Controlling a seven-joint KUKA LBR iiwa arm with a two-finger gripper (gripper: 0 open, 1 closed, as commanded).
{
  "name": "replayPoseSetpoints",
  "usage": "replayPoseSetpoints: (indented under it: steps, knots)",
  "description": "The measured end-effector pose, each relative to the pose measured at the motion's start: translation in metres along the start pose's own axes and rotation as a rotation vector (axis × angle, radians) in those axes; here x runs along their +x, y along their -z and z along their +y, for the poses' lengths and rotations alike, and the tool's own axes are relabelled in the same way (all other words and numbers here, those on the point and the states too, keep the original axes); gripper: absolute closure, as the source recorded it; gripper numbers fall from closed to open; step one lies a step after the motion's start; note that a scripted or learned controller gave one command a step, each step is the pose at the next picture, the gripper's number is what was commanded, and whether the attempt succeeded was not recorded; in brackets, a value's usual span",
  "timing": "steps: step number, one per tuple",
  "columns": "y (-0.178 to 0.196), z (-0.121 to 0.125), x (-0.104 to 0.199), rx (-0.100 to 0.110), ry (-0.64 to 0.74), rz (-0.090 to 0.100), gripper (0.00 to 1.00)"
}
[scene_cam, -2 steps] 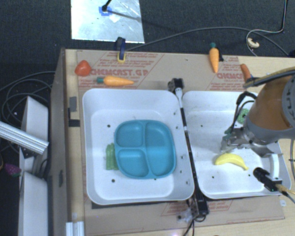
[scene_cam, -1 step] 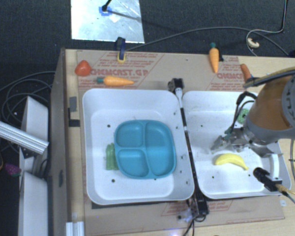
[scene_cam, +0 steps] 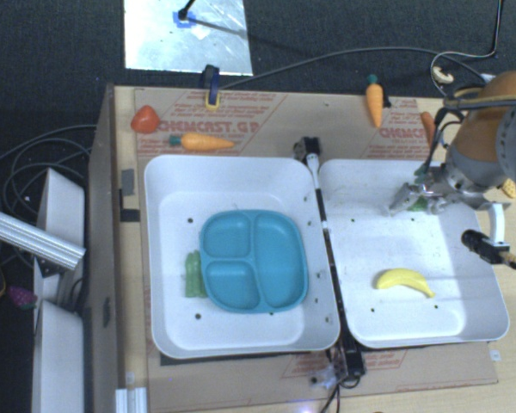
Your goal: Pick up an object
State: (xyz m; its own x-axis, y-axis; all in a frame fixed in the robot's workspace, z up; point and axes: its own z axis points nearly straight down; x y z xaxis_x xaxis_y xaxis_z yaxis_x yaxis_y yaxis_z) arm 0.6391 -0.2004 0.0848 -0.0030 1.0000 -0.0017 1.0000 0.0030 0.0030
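The worktop (scene_cam: 241,126) is a brown board printed with red lettering, carrying two shallow white bins side by side. Taking the right bin (scene_cam: 413,317) as the landmark: the left bin (scene_cam: 168,231) sits directly against its left wall, with a black clamp at the seam between them. The grey arm (scene_cam: 490,140), with its orange band, leans in over the right bin's far right corner. Inside the left bin lies a blue divided plate (scene_cam: 254,261), well left of the right bin, and a green object (scene_cam: 193,275) lies touching that plate's left edge.

The gripper (scene_cam: 417,198) hangs low over the far part of the right bin's floor, near its back wall; something green shows at its tips, but whether the gripper is spread or closed on it cannot be told from this angle. A yellow banana (scene_cam: 404,281) lies on the right bin's floor, toward the near side, well apart from the gripper.

Beyond the right bin's back wall, an orange carrot (scene_cam: 375,103) stands on the worktop. Further left, behind the left bin, lie a second carrot (scene_cam: 202,143) and a red tomato-like piece (scene_cam: 144,120).
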Motion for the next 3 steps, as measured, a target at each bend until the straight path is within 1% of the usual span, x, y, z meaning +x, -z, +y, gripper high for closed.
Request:
replayPoseSetpoints:
  steps: [1, 2, 3]
  knots:
    - [0.053, 0.031, -0.006, -0.002, 0.002, 0.000, 0.00]
    - [0.014, 0.030, -0.006, 0.001, 0.002, 0.000, 0.00]
    - [0.026, 0.032, -0.006, -0.003, 0.006, -0.002, 1.00]
